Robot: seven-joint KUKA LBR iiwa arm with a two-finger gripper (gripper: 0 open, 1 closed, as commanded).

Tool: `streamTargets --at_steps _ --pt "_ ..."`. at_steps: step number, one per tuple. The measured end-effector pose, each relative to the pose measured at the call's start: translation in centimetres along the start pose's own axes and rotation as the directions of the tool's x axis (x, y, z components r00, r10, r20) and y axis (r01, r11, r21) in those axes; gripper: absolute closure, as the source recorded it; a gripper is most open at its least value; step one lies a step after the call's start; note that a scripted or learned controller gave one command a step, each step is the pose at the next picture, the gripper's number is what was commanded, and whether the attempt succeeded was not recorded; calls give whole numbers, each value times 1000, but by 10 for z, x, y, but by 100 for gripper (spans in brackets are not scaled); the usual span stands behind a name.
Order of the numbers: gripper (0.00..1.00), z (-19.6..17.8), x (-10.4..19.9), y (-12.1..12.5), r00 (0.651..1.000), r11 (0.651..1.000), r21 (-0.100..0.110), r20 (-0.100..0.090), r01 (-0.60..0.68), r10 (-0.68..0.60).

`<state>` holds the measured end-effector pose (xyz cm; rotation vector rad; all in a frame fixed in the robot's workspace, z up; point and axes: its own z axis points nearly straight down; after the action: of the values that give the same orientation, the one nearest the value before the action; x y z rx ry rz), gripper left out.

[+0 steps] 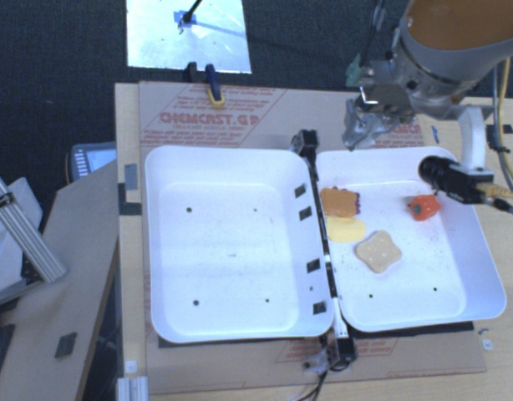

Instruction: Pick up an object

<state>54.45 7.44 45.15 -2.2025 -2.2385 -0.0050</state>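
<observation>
The right bin (457, 291) holds several small objects. An orange-brown block with a purple edge (340, 201) lies near the bin's left wall, and a flat yellow piece (347, 230) sits just in front of it. A tan toast-shaped piece (378, 251) rests toward the middle, and a small red-orange object (423, 208) lies to the right. My gripper (367, 134) hangs above the far rim of the right bin, behind the orange-brown block and apart from every object. Nothing shows held under it.
The left bin (231, 241) adjoins the right one along a row of black clips (311, 215). A black cylinder (444, 178) on the arm juts over the right bin's far right part. A shiny metal plate (188, 23) and a yellow-blue clamp (213, 86) lie behind the bins.
</observation>
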Motion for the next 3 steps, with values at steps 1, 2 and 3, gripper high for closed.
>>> streamTargets --at_steps 1,2,3 --pt "100 -36 68 6 1000 1000 -5 -1 -4 4" --pt "100 -46 166 42 1000 1000 -4 -1 -4 4" --pt "100 -87 127 -30 1000 1000 -2 0 -12 12"
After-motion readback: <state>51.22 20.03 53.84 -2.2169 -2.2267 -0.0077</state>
